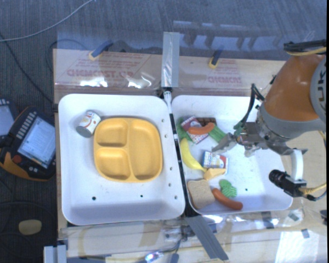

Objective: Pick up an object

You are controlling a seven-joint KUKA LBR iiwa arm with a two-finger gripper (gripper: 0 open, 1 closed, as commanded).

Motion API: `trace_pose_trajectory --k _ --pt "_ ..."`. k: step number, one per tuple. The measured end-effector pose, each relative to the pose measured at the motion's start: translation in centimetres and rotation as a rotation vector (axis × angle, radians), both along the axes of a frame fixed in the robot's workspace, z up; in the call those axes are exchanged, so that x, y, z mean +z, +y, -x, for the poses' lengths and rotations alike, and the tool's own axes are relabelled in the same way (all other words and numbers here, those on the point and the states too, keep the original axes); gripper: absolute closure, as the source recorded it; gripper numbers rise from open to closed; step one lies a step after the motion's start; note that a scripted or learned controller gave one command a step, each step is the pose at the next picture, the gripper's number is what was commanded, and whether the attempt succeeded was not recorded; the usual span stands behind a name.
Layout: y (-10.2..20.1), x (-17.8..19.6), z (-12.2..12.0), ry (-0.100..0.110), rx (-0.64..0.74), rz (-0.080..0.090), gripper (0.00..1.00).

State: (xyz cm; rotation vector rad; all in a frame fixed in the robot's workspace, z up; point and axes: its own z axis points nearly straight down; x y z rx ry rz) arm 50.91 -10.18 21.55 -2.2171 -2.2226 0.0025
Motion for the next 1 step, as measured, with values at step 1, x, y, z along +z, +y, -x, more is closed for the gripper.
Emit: trace_pose_trajectory --k 1 --pt "1.26 -3.26 -3.63 0.000 0.199 -0.001 0.00"
